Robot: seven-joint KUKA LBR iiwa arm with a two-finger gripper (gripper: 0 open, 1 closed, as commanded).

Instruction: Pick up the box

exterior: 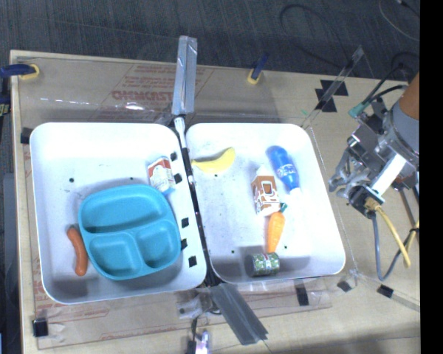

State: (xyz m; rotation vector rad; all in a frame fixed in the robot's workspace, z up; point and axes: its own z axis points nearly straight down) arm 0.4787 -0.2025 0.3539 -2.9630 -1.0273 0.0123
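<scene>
A small brown-and-white box (266, 193) lies in the right bin (321, 231), between a blue bottle (283, 168) and a carrot (275, 231). A second small carton, red and white (159, 173), leans at the right wall of the left bin (48, 198). My gripper (352, 183) hangs outside the right bin, just past its right rim, well to the right of the brown box and touching nothing from the bins.
A banana (215, 159) lies at the back left of the right bin and a green can (265, 264) near its front wall. The left bin holds a blue divided plate (130, 231) and a sausage (77, 249). Cables (391, 234) trail beside the arm.
</scene>
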